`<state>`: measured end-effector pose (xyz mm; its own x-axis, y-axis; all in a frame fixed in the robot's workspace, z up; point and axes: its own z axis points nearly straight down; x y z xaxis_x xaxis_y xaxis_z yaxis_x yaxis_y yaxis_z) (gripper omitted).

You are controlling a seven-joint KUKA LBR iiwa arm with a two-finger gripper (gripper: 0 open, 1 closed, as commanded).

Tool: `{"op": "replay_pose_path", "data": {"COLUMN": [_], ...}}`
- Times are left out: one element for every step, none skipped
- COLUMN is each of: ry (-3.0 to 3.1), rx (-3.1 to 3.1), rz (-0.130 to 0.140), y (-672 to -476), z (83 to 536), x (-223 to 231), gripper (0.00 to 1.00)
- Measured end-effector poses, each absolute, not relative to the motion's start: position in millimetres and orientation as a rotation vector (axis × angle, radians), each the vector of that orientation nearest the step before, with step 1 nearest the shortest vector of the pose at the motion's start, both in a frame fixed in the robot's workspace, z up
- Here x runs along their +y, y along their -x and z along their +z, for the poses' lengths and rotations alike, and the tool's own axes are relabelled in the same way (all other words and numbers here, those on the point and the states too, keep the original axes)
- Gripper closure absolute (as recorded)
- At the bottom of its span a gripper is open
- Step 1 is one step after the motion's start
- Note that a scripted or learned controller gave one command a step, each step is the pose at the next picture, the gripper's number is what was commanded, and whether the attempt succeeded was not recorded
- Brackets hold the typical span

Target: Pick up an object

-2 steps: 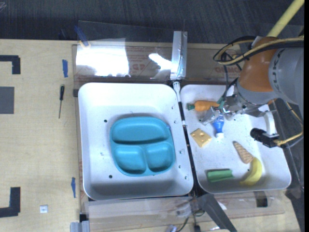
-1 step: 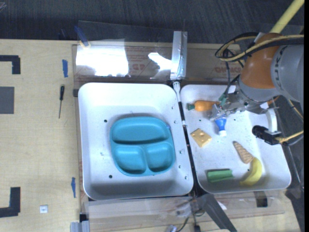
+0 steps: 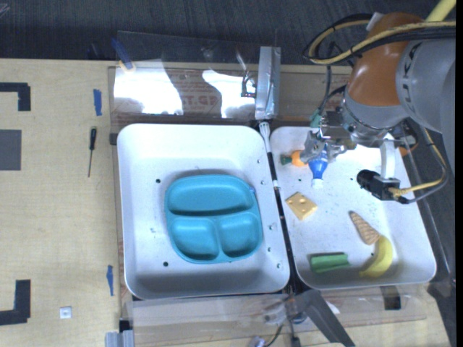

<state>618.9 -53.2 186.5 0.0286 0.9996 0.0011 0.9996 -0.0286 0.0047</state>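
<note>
My gripper is over the back left part of the right bin, on the grey arm with the orange band. A small blue object with a white tip shows directly at its lower end, touching or just beneath it. Whether it is gripped is unclear. A small orange and green carrot-like piece lies just left of the gripper. Further forward in this bin lie a yellow cheese wedge, a tan cone, a banana and a green block.
The left bin holds a blue sectioned plate. A metal divider post stands behind the wall between the bins. A black part with a yellow cable hangs off the arm over the right bin.
</note>
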Motion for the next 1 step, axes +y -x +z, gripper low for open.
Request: {"op": "replay_pose_path", "data": {"ry": [-2.458], "rx": [1.957], "rz": [0.0], "y": [-656.3], "z": [183.8], "x": [-9.4], "gripper": [1.0]}}
